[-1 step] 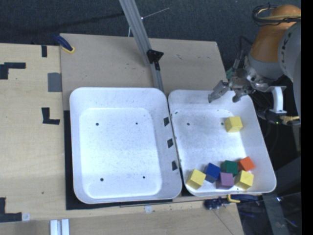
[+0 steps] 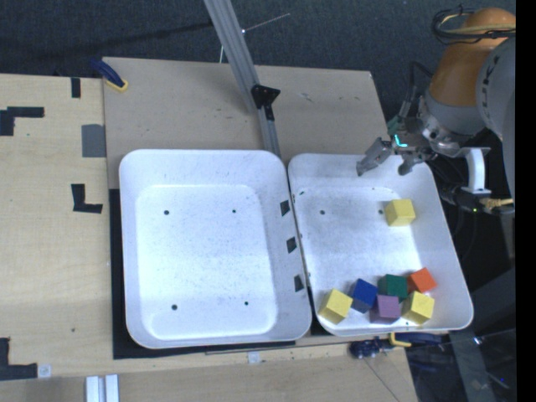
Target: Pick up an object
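Observation:
My gripper (image 2: 388, 161) hangs over the far edge of the right bin (image 2: 352, 193), its two fingers spread apart with nothing between them. A yellow cube (image 2: 399, 212) lies alone in the right bin, a little below and right of the fingers. Along the bin's near edge sits a cluster: a yellow cube (image 2: 337, 306), a blue cube (image 2: 363, 294), a green cube (image 2: 392, 286), a purple cube (image 2: 387, 307), an orange cube (image 2: 422, 280) and another yellow cube (image 2: 420, 307).
The left bin (image 2: 201, 249) lies beside the right one on the wooden bench. A slanted metal pole (image 2: 239, 48) rises from between the bins at the back. The arm's orange band (image 2: 465, 69) stands at the right.

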{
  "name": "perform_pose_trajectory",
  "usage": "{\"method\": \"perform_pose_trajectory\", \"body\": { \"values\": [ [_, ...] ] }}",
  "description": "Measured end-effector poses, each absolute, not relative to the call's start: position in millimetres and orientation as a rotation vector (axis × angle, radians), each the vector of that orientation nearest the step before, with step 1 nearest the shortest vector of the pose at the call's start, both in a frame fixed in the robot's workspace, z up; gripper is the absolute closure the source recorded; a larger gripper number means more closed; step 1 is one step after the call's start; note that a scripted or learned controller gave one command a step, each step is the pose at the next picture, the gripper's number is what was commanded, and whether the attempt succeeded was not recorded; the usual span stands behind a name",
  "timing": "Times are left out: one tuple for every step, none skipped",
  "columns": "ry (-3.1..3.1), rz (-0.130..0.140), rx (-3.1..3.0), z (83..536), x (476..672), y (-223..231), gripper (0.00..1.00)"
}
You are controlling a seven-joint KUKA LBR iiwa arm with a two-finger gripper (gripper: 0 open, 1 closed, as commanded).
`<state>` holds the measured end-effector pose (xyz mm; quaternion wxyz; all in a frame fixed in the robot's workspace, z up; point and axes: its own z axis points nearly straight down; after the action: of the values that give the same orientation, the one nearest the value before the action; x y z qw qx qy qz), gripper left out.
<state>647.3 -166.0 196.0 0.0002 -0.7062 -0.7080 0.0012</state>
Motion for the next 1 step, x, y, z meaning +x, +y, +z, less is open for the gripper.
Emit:
{"method": "perform_pose_trajectory", "body": {
  "values": [
    [-2.219, 0.009, -2.215, 131.0, 643.6, -164.5, 0.0]
  ]
}}
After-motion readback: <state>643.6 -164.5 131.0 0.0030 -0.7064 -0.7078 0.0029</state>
